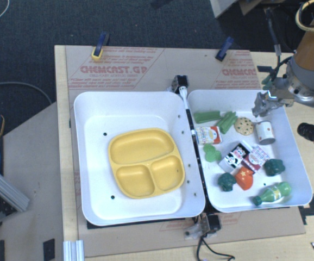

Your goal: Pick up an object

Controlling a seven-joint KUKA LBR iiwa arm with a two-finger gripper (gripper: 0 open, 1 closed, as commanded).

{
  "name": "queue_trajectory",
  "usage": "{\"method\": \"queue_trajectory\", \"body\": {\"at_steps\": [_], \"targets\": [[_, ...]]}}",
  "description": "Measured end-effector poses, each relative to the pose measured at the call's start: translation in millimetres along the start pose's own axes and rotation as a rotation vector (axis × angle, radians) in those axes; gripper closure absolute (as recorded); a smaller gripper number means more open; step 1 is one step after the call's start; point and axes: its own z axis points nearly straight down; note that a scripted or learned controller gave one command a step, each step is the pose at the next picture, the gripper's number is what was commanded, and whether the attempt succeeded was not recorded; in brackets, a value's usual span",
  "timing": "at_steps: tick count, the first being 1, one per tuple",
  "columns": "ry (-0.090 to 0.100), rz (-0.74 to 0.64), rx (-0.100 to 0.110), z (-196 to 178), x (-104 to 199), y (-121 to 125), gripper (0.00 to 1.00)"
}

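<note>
**Pincer above the cluttered right bin**

The arm (309, 64) enters from the upper right of the frame, and its pincer (265, 103) hangs over the upper right part of the right bin (303, 167). Whether its fingers are apart or together cannot be told from this angle, and nothing is seen between them.

Just below the pincer lies a small white can (264, 132), with a cookie (244, 126) to its left. Further left are green pods (215, 116) and a red and white carton (208, 136). Lower in the bin sit a black and white box (234, 157), a red piece (244, 179), two broccoli heads (226, 181) (274, 167) and a green bottle (272, 193) lying on its side near the lower right corner.

The left bin (86, 145) holds a yellow divided tray (145, 161) at its middle. Both bins rest on a cardboard-covered surface (119, 64).
</note>
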Motion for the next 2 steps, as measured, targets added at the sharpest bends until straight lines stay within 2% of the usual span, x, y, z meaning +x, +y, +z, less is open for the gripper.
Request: {"method": "queue_trajectory", "body": {"at_steps": [1, 2], "targets": [[0.004, -0.003, 0.009, 8, 46, -10, 1.00], [0.006, -0.005, 0.009, -2, 105, -28, 1.00]]}}
